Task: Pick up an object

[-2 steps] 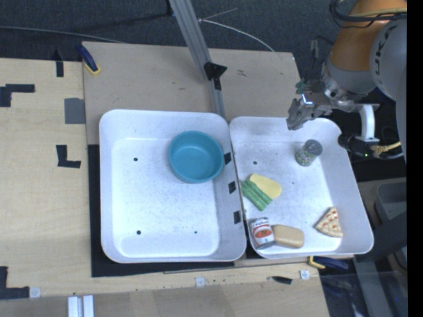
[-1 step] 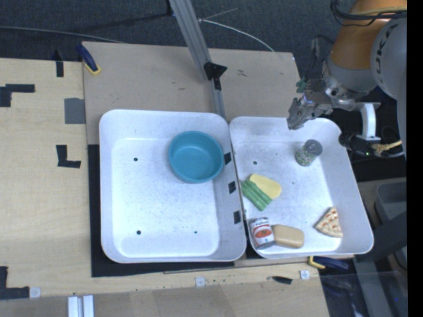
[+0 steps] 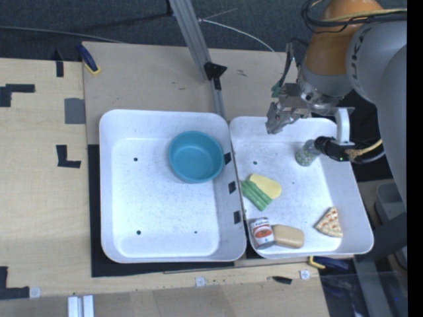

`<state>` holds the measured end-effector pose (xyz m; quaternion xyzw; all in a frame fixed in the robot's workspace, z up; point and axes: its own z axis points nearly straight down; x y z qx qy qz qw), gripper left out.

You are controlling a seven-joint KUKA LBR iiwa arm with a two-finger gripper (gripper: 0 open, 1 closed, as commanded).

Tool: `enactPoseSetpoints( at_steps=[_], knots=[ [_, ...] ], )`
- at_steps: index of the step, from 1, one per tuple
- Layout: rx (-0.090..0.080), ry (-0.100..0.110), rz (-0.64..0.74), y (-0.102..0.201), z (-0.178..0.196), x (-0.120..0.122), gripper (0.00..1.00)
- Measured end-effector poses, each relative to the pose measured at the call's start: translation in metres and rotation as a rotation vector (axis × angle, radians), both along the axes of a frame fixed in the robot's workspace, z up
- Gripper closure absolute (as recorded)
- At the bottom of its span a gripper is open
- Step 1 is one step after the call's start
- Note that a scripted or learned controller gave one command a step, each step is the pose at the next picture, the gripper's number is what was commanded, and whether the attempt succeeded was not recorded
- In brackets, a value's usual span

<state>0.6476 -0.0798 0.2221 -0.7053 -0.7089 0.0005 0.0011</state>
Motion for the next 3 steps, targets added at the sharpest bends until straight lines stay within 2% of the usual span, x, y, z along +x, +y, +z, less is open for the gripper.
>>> enactPoseSetpoints(
  at_steps=[2,3],
  knots=[
    [0.001,-0.001,0.002,0.115,0.014,-0.004,1.0],
    [0.0,0.001,0.001,0.164,0.001,-0.01,1.0]
  ],
)
